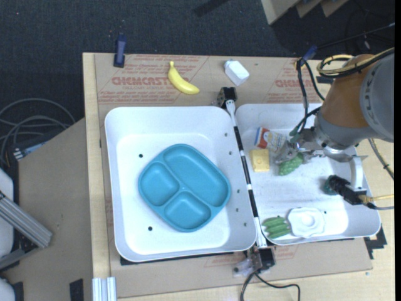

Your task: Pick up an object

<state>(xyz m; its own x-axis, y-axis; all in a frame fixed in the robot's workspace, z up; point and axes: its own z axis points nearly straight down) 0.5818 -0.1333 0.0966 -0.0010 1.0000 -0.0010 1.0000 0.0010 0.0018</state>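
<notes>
Gripper (294, 149) low in right bin (351, 224) over a knobbly green toy (288, 166), jaw state can't tell; glossy blue tray (183, 185) at 9 o'clock, cardboard bench (144, 80), dark carpet (62, 17).

My arm (369, 99) comes in from the right as a thick, rounded grey cylinder. Above the wrist I see a broad band (341, 99) of orange-brown wrapping the full girth. Below it the wrist narrows to a paler grey collar, then a small metal gripper (293, 148) of dull silver parts. A thin black cable (305, 93) loops alongside the orange section, joined by a yellowish one curling near the top. A white bracket sits just beneath the wrist.
</notes>
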